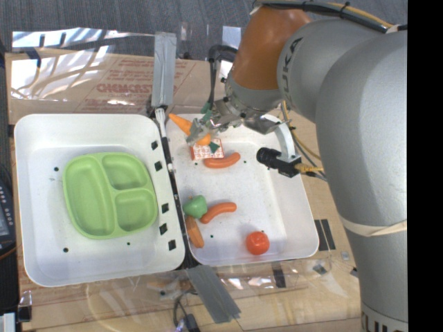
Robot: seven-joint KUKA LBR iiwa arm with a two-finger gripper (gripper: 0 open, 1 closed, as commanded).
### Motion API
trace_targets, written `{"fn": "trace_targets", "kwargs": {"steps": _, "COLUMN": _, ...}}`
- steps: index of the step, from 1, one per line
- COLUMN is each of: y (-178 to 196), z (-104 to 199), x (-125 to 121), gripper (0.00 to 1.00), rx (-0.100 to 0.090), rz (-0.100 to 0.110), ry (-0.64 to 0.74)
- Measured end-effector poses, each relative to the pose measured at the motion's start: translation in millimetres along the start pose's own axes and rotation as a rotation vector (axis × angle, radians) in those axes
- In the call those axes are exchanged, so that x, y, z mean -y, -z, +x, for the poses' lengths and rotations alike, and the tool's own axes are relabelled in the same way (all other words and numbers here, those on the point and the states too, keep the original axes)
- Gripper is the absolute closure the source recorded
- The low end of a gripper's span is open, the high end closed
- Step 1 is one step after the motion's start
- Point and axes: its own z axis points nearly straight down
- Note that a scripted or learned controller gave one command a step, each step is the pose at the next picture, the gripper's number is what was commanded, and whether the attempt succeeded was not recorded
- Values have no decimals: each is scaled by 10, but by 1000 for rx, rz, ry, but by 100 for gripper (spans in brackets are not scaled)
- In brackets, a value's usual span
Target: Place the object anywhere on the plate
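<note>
End effector point(202, 131) is hovering low at the right bin's point(294, 206) far-left corner, over a small red-and-white carton point(208, 149); grip state: cannot tell. Green plate point(111, 194) is sitting in the left bin. Advice: centre squarely on carton, avoiding the neighbouring sausage point(222, 160).

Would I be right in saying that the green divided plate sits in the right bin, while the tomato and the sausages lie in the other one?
Not quite: the camera view shows the green divided plate in the left bin. The tomato and the sausages do lie in the other one, the right bin.
</note>
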Motion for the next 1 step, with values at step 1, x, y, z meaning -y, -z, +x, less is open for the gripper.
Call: {"fn": "trace_targets", "kwargs": {"steps": 1, "y": -119, "z": 507, "x": 104, "gripper": 100, "rx": -1, "rz": 1, "ry": 236}}
